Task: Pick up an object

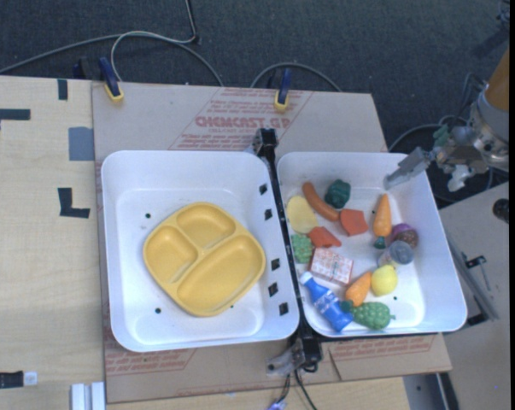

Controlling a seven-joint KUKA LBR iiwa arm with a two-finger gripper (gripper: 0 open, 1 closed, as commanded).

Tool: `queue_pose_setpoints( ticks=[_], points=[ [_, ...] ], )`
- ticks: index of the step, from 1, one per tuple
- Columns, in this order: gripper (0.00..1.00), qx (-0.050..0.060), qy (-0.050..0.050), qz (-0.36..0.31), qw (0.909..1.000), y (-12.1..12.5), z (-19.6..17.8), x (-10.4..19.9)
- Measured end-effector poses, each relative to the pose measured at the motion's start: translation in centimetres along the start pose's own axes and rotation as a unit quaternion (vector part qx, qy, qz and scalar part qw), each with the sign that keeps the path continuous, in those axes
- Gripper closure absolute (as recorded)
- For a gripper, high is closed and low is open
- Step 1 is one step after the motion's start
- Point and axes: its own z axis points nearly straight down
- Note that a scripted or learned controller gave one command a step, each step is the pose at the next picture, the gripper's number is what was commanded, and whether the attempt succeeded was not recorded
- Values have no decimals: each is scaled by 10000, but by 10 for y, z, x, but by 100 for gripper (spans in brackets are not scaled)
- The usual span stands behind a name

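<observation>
The right bin (436, 229) holds several toy foods: an orange carrot (382, 214), a brown sausage (318, 201), a dark green broccoli (338, 191), a yellow lemon (383, 279), a pink-and-white box (331, 266), a blue bottle (325, 301) and green grapes (372, 316). My gripper (408, 169) hangs over the bin's upper right corner, above and to the right of the carrot. It touches none of the toys, and nothing hangs from it.
The left bin (120, 229) bears a yellow three-compartment plate (204, 257). Black clips line the rims where the two bins meet. Cardboard lies under both bins, clamped at the back with a blue clamp (111, 79) and a yellow clamp (283, 101). Cables run behind.
</observation>
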Motion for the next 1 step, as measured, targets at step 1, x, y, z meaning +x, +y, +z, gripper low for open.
queue_pose_setpoints(
  ticks=[1],
  points=[
    [0,30,15,-2,10000,31,173,51]
  ],
)
